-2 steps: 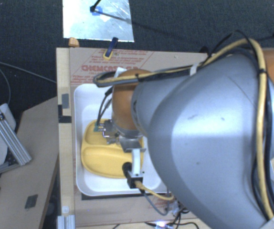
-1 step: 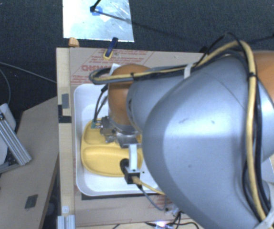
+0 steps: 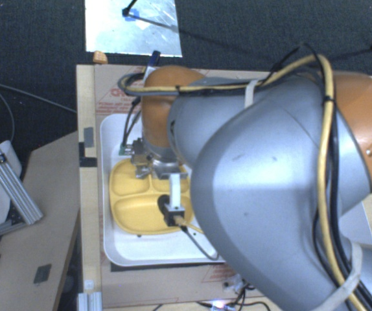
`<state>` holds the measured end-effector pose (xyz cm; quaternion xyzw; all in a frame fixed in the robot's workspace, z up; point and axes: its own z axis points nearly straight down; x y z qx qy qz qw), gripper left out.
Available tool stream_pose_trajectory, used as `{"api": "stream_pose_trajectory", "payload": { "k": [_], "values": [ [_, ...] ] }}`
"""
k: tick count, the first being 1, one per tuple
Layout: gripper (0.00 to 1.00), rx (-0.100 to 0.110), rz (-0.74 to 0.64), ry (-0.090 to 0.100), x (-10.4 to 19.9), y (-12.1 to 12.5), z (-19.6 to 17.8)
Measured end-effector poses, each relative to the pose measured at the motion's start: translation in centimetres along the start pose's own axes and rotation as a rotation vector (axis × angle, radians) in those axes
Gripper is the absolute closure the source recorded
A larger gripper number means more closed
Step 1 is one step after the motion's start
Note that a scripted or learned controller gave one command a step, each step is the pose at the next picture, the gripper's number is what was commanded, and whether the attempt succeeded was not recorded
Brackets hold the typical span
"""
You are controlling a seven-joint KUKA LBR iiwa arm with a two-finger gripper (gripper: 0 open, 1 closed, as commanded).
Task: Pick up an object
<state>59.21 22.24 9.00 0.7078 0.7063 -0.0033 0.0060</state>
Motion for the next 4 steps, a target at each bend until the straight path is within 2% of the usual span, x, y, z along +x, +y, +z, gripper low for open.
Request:
{"api": "stream_pose_trajectory", "payload": {
  "k": [1,2,3,4],
  "values": [
    [1.0,-0.005,-0.003,0.029,-8.2,4.6,0.0],
    [1.0,-0.029,-0.001,0.01,-5.5,-0.7,-0.2],
    [1.0,0.008,-0.005,0.015,-6.8,7.8,-0.9],
    [1.0,0.003,-0.006,0.011,-6.5,7.9,0.0]
  ]
}}
